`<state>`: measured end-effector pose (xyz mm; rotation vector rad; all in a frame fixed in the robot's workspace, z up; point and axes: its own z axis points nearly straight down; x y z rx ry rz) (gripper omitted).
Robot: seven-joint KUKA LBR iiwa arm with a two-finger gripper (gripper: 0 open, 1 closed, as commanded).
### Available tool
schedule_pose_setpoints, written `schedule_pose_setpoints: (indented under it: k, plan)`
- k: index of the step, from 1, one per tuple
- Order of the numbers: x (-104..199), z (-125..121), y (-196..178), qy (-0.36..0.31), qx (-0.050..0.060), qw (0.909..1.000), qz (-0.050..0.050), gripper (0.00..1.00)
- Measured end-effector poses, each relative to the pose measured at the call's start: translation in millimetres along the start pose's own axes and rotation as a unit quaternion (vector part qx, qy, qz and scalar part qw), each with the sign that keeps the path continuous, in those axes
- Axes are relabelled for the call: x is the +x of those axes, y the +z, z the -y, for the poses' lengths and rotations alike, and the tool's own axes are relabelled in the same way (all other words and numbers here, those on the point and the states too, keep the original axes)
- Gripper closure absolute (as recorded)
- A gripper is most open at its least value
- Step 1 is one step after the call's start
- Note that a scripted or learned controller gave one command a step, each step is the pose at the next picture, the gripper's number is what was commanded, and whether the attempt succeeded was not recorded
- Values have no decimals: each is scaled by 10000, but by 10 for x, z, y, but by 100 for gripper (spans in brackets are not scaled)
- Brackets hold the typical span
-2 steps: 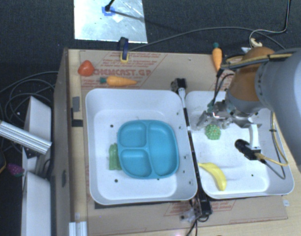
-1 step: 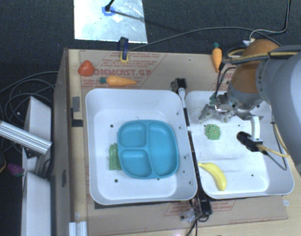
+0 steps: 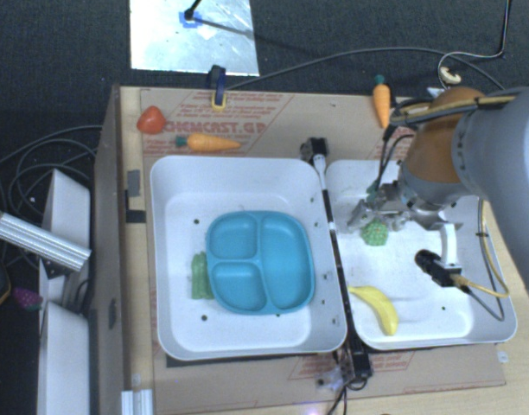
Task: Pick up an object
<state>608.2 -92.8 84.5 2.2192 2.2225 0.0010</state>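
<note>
In the right bin [image 3: 472, 318], a small green bumpy toy [image 3: 376, 232] lies near the left wall. My gripper [image 3: 379, 211] hangs directly over it, its fingertips at the toy's upper edge. A yellow banana [image 3: 379, 307] rests at the front of the same bin. In the left bin [image 3: 182, 197] sits a blue divided plate [image 3: 258, 260], with a green piece [image 3: 200, 277] against its left side.
On the cardboard behind the bins lie a carrot [image 3: 211, 143], a red toy [image 3: 150, 120] and a second carrot [image 3: 382, 103]. A black clamp [image 3: 315, 150] sits where the bins meet. Cables trail along the right bin's right side. A foil sheet [image 3: 193, 24] lies at the back.
</note>
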Motion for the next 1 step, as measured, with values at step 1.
schedule_pose_setpoints:
  k: [1]
  plan:
    - [-3, -12, -114, -3, -16, 10000, 0, 100]
